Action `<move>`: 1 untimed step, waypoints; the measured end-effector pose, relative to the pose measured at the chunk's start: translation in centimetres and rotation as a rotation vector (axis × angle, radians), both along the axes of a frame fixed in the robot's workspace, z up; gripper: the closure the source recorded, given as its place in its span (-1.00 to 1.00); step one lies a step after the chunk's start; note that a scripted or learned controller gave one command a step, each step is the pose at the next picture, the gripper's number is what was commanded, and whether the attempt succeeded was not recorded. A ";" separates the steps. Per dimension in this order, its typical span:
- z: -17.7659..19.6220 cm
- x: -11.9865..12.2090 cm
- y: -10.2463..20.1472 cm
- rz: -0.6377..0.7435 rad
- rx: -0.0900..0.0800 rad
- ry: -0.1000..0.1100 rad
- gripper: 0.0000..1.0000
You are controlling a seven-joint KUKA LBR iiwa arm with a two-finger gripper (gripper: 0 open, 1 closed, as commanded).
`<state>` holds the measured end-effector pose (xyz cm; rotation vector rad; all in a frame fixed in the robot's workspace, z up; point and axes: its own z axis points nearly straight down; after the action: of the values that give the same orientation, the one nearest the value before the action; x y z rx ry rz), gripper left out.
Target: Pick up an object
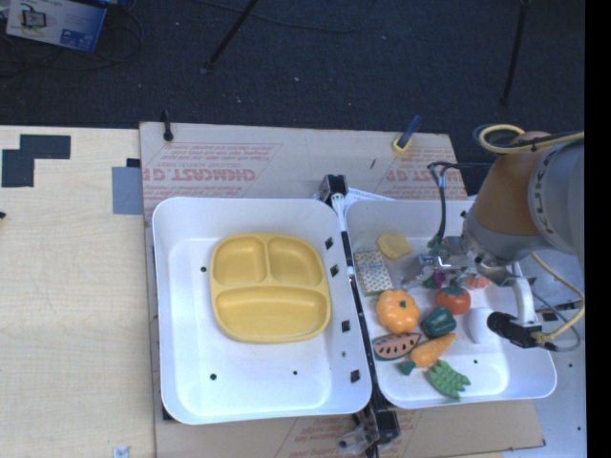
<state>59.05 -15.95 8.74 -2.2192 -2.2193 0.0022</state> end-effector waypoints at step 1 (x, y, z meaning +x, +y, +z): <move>1.0 0.1 0.0 -0.003 0.003 0.000 1.00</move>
<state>59.10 -15.99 9.74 -2.2204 -2.2150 -0.0008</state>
